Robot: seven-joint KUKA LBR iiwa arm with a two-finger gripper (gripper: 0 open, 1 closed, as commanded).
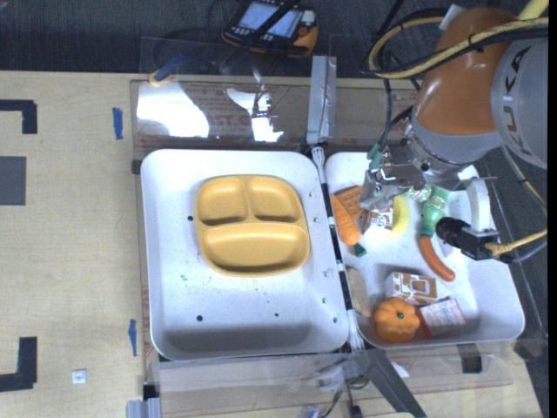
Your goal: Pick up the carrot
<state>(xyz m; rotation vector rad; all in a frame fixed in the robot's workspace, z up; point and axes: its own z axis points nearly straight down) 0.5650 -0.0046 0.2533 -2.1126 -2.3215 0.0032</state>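
**In the right bin, the carrot not yet lifted**

Over by the right bin (509, 316), the gripper (380, 200) hangs low above the clutter at the near-left corner, just beside the carrot (348, 225). The carrot lies along the bin's left wall, orange with a green tip toward the front, resting on the floor of the bin. From where I stand nothing sits between the fingers, though whether they are spread or pressed together I cannot tell; the wrist blocks them. So the reach looks made and the grasp and lift are left. A yellow piece (400, 214), a sausage (436, 259) and a small pumpkin (397, 319) crowd close. The left bin holds a yellow divided tray (252, 225).
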